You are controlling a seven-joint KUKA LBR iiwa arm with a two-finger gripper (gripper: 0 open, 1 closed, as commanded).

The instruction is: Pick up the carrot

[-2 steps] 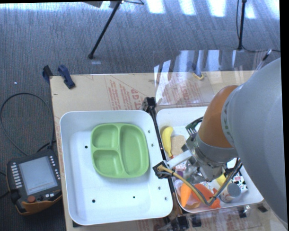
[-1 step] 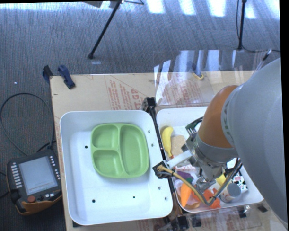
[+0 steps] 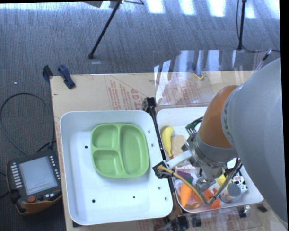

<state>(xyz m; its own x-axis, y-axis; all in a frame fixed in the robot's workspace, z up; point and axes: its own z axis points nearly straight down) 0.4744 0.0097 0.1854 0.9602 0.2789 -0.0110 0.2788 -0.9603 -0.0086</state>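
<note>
The orange carrot [image 3: 185,195] lies near the front left corner of the right bin [image 3: 175,117], partly covered by cables. My gripper [image 3: 203,184] is low over the front of that bin, just right of the carrot, below the orange wrist band. The wrist and its cables hide most of the gripper. I cannot see anything held in it.
A yellow banana [image 3: 167,138] and a tan item [image 3: 177,143] lie at the right bin's left side. More small items, one orange [image 3: 214,203], crowd its front right. The left bin [image 3: 80,186] holds a green divided plate [image 3: 120,150]. A teach pendant [image 3: 35,178] sits left of the bench.
</note>
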